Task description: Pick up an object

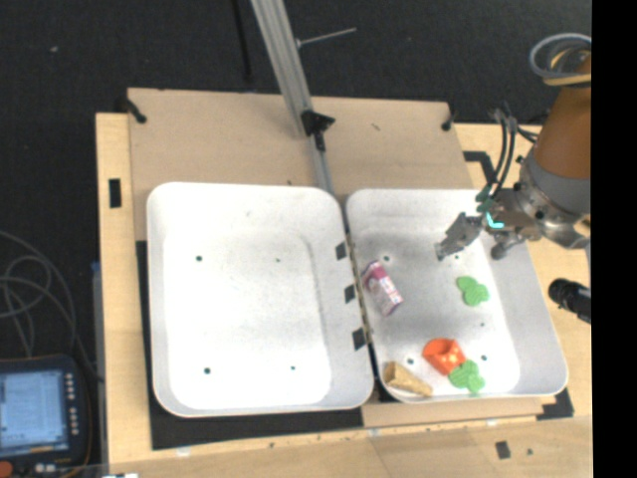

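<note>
- Camera view: arm (565,137) enters from the right edge, grey body with the orange section above the wrist, wrist angled down and left over the right bin (528,307).
- Gripper (480,242) hangs over the upper right part of the right bin; two fingers spread apart, one finger (457,237) pointing left and down, the other at the right near the bin's right wall.
- Nothing between the fingers; a small teal light glows at the gripper's base.
- Green object (473,291) lies on the bin floor just below the gripper, apart from the fingertips.
- Pink and white wrapped item (383,287) lies near the left wall of the right bin, tilted diagonally.
- Orange-red object (443,355) sits near the front of the right bin, with a second green piece (467,377) touching it at the lower right.
- Tan wedge (406,377) lies at the front left corner of the right bin, close to the rim.
- Left bin (169,267) sits side by side with the right bin, their inner edges meeting at dark clips.
- Both bins rest on the tan bench (239,137); a metal pole (284,53) rises from behind the bins.
- A screen (35,406) sits at the lower left on the dark floor, beside the bench.
</note>
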{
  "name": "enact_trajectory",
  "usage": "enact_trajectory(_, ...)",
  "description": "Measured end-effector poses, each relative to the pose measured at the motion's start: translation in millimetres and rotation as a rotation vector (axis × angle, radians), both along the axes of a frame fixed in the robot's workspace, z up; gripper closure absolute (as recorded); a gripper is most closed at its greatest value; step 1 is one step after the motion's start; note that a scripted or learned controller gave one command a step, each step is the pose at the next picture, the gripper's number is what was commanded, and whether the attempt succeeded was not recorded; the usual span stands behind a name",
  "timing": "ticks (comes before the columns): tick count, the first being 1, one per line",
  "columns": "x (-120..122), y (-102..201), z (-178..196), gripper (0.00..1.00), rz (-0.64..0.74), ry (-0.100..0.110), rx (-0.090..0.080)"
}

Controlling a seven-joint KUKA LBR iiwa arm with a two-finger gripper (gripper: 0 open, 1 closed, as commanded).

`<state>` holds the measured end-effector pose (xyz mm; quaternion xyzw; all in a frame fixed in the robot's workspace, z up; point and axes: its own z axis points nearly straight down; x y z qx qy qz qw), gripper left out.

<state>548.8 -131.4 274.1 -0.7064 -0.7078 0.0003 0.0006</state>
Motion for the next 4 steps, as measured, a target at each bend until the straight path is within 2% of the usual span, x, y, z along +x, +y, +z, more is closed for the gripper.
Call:
enact_trajectory(1,1,0,2,0.0,-0.001,-0.004,-0.001)
enact_trajectory(2,-2,-6,-60,0.0,-0.003,0.003,-0.002)
enact_trajectory(4,-6,-5,-145,0.0,0.0,-0.003,-0.001)
